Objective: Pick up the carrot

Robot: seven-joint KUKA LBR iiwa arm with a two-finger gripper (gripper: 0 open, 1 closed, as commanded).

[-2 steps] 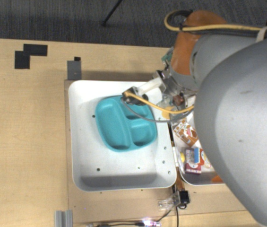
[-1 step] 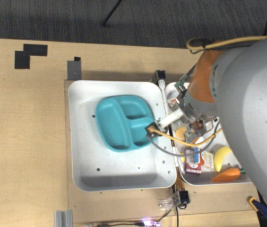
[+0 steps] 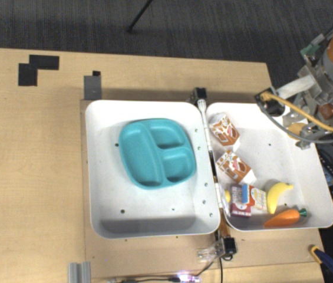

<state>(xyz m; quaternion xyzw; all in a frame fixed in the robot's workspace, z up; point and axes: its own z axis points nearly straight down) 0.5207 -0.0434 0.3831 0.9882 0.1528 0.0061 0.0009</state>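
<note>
The carrot [image 3: 284, 218], orange with a green top at its right end, lies along the front wall of the right bin [image 3: 272, 152], near the front right corner. My gripper [image 3: 293, 122] hangs over the bin's back right edge, well behind the carrot and apart from it. Cables and the wrist body cover much of it.
A yellow banana [image 3: 278, 194] lies just behind the carrot, with a small juice carton [image 3: 246, 198] to its left. Two brown-and-white cartons [image 3: 224, 130] [image 3: 234, 167] sit along the right bin's left wall. A teal divided plate [image 3: 156, 152] rests in the left bin [image 3: 104, 211].
</note>
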